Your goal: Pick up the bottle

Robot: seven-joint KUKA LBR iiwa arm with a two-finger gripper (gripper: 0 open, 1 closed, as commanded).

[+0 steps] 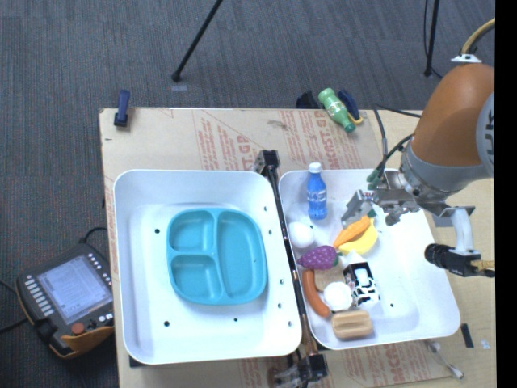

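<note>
A small blue bottle (317,194) with a white cap stands upright in the right bin (420,297), near its far left corner. My gripper (373,210) hangs to the right of the bottle, about a bottle's length away, above an orange piece (353,233) and a yellow piece (363,242). Its fingers stand open and hold nothing. The orange-banded wrist rises above it at the right.
The left bin (137,217) holds a teal divided plate (216,255). The right bin also has a white egg (301,234), purple grapes (318,257), a sausage (315,292), a black-and-white box (361,284) and a bread piece (352,323). A green bottle (335,107) lies on the bench behind.
</note>
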